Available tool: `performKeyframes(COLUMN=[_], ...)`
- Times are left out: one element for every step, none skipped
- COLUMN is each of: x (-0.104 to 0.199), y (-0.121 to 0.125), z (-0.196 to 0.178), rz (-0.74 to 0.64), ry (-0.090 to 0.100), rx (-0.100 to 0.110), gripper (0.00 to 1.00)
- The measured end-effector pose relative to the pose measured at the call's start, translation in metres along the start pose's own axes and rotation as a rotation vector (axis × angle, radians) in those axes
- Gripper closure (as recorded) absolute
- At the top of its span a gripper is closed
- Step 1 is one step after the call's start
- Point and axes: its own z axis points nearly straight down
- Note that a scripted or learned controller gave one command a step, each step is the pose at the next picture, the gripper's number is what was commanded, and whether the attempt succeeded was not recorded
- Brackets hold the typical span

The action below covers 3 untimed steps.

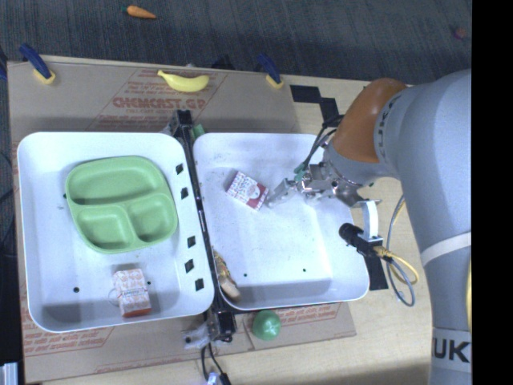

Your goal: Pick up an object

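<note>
A bench covered with brown cardboard [240, 95] is seen from above at a slant, bearing two shallow white bins side by side. A large grey robot arm [433, 151] with an orange band [361, 123] above its wrist reaches in from the right side of the picture, over the right bin [272, 255]. Its gripper [276, 195] hangs low inside that bin, pointing toward the left of the picture; whether its jaws are released or clenched cannot be told, and nothing is visibly caught between them.

The left bin [40, 239] holds a light green divided tray [120, 203] with three compartments, lying in the far half of the bin. Nearer the camera in the same bin lies a small red and white box [131, 291], apart from the tray.

In the right bin, a small red and white carton [245, 188] lies tilted on the floor, just beside the gripper's tip, toward the bin's far left part. A small tan object [224, 281] rests at the near left corner of this bin, its kind too small to tell.

Outside the bins, a yellow banana [184, 79] lies on the cardboard beyond them, and a green ball [266, 325] sits on the cardboard at the near edge. Blue clamps [37, 63] grip the cardboard's far edge. A small orange object [142, 11] lies on the dark floor beyond the bench
</note>
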Motion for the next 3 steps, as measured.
performKeyframes(x=[-0.001,0.0,0.002], y=[-0.012,-0.082,0.063], z=[-0.032,0.001,0.0], rz=[0.003,0.0,0.0], ry=[0.0,0.0,0.0], rx=[0.0,0.004,0.0], gripper=[0.0,0.0,0.0])
